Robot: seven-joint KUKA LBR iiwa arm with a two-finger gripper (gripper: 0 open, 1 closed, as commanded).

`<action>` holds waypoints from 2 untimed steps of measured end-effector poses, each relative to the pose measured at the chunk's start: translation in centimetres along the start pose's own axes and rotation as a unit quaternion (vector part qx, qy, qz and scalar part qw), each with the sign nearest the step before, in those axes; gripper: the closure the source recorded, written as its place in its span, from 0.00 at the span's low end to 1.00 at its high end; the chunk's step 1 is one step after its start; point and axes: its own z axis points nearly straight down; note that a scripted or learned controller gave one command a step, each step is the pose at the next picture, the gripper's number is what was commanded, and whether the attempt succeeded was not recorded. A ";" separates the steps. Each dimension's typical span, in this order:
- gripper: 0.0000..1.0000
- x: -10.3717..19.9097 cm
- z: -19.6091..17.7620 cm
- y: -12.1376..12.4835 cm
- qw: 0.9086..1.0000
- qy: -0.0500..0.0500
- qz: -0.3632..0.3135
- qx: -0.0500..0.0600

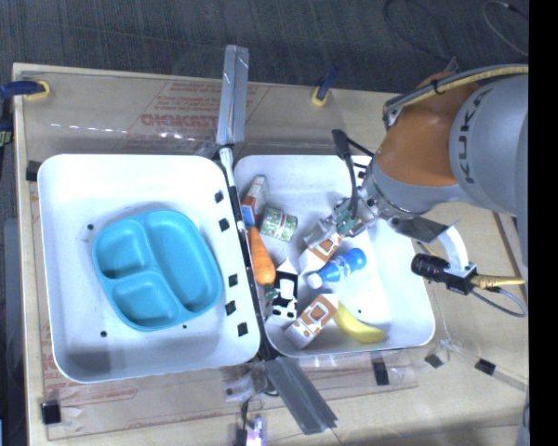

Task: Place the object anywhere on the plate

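A blue plate (155, 268) with three compartments lies in the left bin (65, 203). My gripper (342, 221) is down in the right bin (405, 319), over its upper middle, just above a small brown and white box (322, 246) and a blue and white bottle (339, 266). The wrist and arm hide what lies directly under the gripper. Nothing is visibly held.
The right bin also holds an orange carrot (261, 258), a green-labelled can (280, 223), a yellow banana (358, 324), a second brown box (313, 316), a black and white item (282, 299) and a slim tube (252, 200) by the divider. Grey clamp bars (232, 91) stand between the bins.
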 end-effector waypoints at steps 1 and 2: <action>1.00 -0.2 6.1 -2.9 0.995 0.002 0.098 0.002; 1.00 9.8 0.6 -2.6 0.995 0.001 0.102 0.002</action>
